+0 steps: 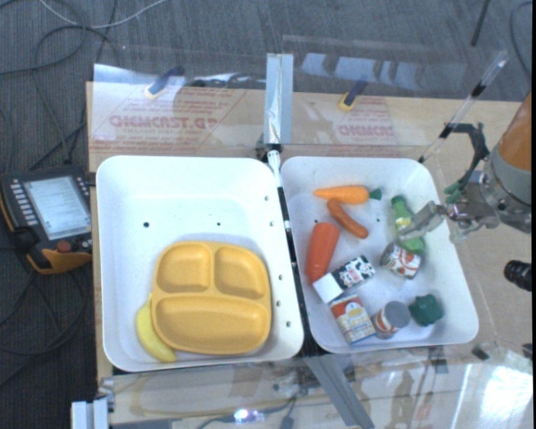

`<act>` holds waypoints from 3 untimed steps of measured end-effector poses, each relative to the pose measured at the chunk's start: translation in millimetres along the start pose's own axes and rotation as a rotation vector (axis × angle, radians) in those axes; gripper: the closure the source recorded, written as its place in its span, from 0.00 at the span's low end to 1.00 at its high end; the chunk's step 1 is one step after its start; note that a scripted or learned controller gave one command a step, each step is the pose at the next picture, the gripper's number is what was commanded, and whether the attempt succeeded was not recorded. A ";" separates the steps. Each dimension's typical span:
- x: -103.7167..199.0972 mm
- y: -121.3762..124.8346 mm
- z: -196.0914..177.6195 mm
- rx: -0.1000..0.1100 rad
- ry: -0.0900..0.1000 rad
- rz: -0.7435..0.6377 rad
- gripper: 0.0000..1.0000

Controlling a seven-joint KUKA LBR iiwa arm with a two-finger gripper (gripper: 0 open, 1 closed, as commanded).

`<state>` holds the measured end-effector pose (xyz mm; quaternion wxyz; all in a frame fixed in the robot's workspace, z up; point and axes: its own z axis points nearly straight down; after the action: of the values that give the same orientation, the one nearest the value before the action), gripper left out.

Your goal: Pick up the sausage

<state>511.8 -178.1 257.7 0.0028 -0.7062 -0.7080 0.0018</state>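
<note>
Arm: the grey arm (496, 190) with its orange band enters from the right, over the right bin's far right side.
Gripper: the gripper (417, 226) reaches leftward above the right bin (456, 315), near its right wall; whether its fingers are spread or closed cannot be told, and nothing is seen between them.
Sausage: the sausage (347, 219) lies in the upper middle of the right bin, slanted, just below the carrot (342, 193) and just right of the red pepper (322, 249). It is apart from the gripper.
Beneath gripper: a green bottle (402, 214) and a small can (401, 260) sit directly by the gripper tip.
Other contents, right bin: a black-and-white carton (353, 273), a red-and-white box (351, 319), a round tin (392, 318) and a dark green item (425, 308) along the near side.
Left bin: the left bin (179, 199) bears a yellow divided tray (213, 297), with a banana (152, 332) touching the tray's near left edge.
Surroundings: a handheld pendant (43, 217) lies on the floor left of the bench.
</note>
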 end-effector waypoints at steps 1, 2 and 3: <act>-45.1 21.2 -19.6 -0.002 -0.001 0.040 0.00; -17.6 38.1 10.0 0.001 -0.002 0.070 0.00; 41.4 47.3 125.3 -0.026 -0.007 0.095 0.00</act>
<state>558.2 -136.4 132.2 -0.0091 -0.7389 -0.6737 -0.0047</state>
